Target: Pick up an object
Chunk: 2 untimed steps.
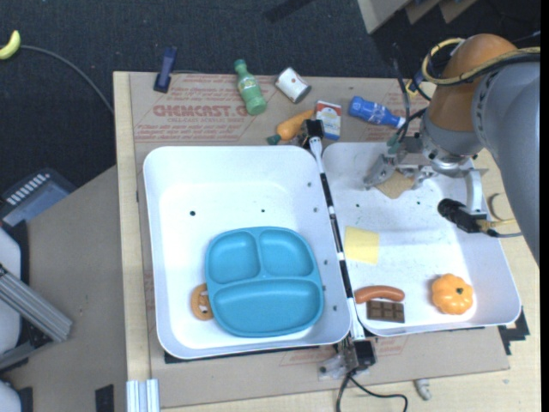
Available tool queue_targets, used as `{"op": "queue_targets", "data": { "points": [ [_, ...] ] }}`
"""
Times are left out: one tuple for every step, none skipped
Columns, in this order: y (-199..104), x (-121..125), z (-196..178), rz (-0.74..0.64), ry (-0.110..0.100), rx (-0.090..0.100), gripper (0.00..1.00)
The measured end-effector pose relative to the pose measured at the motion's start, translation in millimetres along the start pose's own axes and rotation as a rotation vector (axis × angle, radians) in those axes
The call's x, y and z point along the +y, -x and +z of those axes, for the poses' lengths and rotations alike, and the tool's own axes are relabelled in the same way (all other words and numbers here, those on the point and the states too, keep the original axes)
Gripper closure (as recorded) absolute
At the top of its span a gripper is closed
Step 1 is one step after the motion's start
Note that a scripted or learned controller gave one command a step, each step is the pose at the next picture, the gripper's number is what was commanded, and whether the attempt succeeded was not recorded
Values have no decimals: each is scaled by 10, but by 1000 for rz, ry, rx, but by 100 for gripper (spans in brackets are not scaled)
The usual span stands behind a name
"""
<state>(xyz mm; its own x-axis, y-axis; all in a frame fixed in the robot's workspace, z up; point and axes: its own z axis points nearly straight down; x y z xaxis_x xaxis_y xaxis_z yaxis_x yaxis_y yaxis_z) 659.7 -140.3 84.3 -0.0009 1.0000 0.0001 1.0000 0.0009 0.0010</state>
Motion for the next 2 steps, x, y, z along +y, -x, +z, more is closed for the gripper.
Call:
{"op": "queue_targets", "data": {
  "points": [
    [4, 10, -112, -1, 3, -3, 100],
    [-949, -470, -1011, -1, -1, 1, 100]
  ]
}}
